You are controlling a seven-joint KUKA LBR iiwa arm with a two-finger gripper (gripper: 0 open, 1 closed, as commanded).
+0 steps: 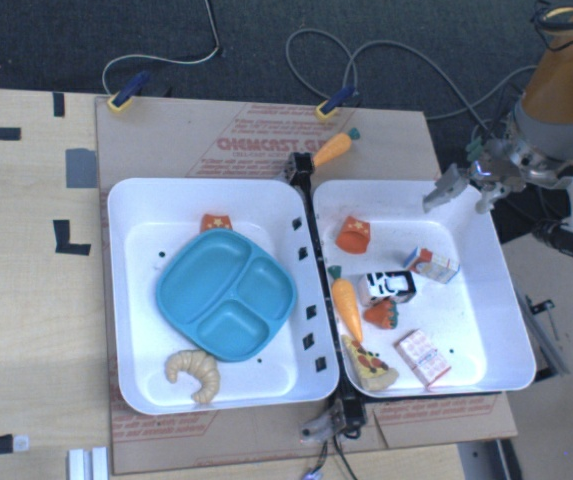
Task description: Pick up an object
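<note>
Arm [556, 78] enters from the right. The upper segment is a rounded, glossy shell in orange-amber, with a darker curved rim at its top edge. Below it sits a grey collar, then a cluster of pale grey and silver metal parts at the wrist, blocky and angular. A small bright spot with a bluish tinge shows among those parts. End effector [463, 190]: two light grey prongs sticking out from the wrist block, slim and matte. Thin dark cables loop near the shell's top. Finer details are too blurred to read.
</note>
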